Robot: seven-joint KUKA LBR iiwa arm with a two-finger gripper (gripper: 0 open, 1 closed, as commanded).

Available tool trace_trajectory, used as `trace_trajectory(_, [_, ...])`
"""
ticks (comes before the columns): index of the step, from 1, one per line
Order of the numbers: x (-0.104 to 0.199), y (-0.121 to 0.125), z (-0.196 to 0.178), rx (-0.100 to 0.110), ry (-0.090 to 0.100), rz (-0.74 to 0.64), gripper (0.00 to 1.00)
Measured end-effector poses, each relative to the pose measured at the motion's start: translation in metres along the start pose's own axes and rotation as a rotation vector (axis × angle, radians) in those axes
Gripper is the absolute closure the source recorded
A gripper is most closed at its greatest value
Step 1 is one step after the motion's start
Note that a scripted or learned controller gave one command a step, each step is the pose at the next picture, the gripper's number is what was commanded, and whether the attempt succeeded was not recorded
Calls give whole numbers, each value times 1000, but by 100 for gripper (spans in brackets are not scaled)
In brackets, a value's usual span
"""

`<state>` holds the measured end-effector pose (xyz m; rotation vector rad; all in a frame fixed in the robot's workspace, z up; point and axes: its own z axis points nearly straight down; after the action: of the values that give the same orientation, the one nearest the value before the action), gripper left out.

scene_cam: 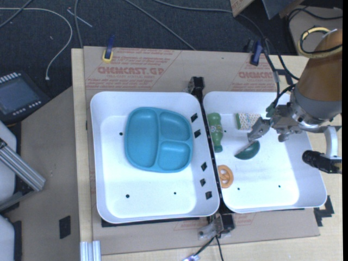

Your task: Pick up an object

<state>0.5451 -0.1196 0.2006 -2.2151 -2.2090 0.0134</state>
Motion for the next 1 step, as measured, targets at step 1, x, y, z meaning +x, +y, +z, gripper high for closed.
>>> trace_trajectory(1, [0,3,-7,-14,-2,-3,0])
